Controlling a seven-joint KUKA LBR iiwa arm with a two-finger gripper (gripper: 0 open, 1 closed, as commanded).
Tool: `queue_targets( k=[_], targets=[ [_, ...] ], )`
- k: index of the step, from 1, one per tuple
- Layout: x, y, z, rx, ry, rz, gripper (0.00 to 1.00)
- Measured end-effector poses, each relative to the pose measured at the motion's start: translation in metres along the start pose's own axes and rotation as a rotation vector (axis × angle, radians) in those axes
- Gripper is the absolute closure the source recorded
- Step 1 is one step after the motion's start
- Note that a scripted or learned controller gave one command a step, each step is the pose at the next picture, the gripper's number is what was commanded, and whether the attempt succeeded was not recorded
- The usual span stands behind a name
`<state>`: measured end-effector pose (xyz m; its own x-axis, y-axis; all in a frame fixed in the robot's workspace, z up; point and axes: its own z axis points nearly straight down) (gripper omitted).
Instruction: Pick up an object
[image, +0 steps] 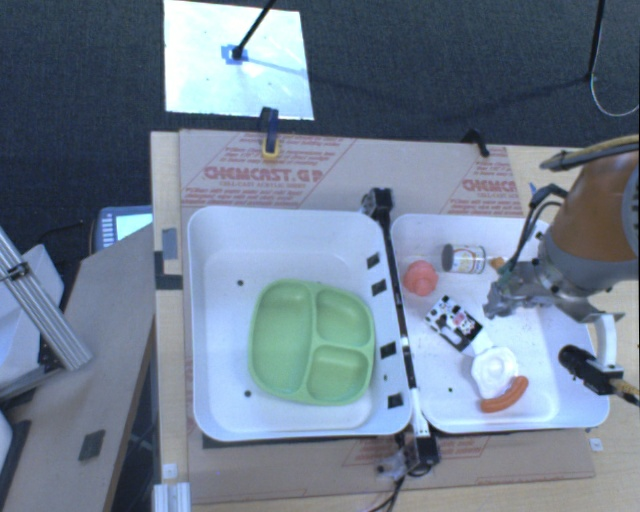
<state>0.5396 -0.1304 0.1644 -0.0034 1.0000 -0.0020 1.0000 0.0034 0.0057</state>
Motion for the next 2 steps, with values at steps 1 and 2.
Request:
queue_targets(
  k=[1,2],
  targets=[
    [-0.001,-0.004,-0.046,-0.001,0.0,0.0,1.0],
    [-0.002,-0.002,-0.091,-0.002,0.0,-0.001,1.0]
  ],
)
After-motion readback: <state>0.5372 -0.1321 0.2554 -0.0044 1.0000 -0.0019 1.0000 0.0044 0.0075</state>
